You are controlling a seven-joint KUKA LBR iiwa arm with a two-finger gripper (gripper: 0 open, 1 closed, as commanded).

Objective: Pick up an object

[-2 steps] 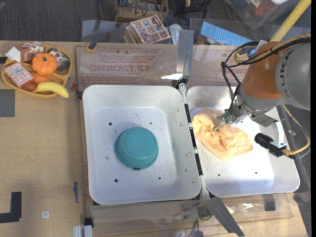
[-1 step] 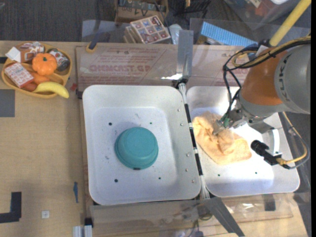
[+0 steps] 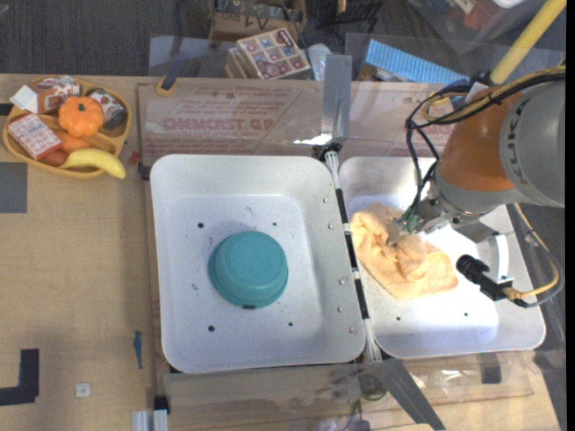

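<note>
A crumpled pale yellow cloth (image 3: pixel 404 257) lies in the right bin (image 3: pixel 467 330), toward its left side. My gripper (image 3: pixel 399 231) reaches down from the right and its tip presses into the upper middle of the cloth. The cloth bunches up around the fingertips, which hides how they stand. A teal bowl (image 3: pixel 249 268) sits upside down in the middle of the left bin (image 3: pixel 180 196).
An orange dish (image 3: pixel 27 155) at the far left of the bench holds a small pumpkin, a banana and other toy food. A cardboard sheet (image 3: pixel 225 124) lies behind the bins. The grey arm with its orange band (image 3: pixel 481 164) hangs over the right bin's far side.
</note>
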